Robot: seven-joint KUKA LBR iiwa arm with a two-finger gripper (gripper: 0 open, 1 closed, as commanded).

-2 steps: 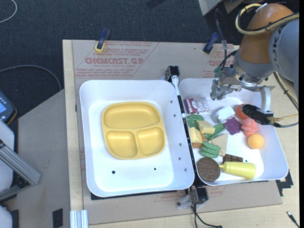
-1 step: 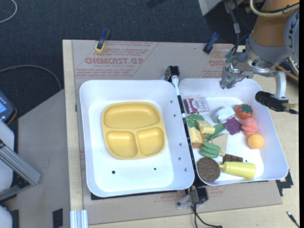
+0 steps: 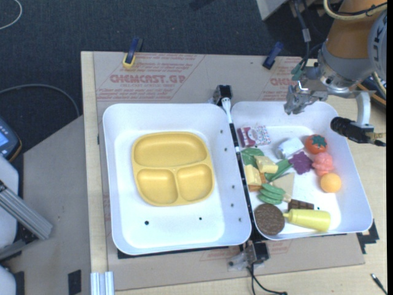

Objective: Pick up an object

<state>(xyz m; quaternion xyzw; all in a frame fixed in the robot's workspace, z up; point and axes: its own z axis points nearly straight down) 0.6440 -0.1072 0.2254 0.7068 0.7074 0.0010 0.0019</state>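
Hovering gripper point(image 3: 297, 105): it hangs over the far rim of the right bin point(image 3: 359, 192), at the end of the grey arm with its orange band
Jaws: the two short fingers point down and look close together, but the slant and blur hide the gap, so whether they are open or closed cannot be told
Held or touched: nothing is seen between the fingers, and no toy touches them
Nearest to the jaws: a white block point(image 3: 288, 147) lies below them toward the bin's middle, and a printed packet point(image 3: 253, 134) sits to their lower left
Right of the jaws and lower: a red tomato point(image 3: 316, 144), a pink lump point(image 3: 322, 162) and an orange ball point(image 3: 330, 182) run down the bin's right side, with a purple piece point(image 3: 301, 162) just beside the tomato
Far from the jaws: green and yellow food toys cluster by the bin's left wall; a brown cookie point(image 3: 269, 219) and a yellow bottle point(image 3: 306, 218) lie at the near edge
Well left of the jaws: the left bin point(image 3: 123, 214) holds a yellow divided plate point(image 3: 172, 168)
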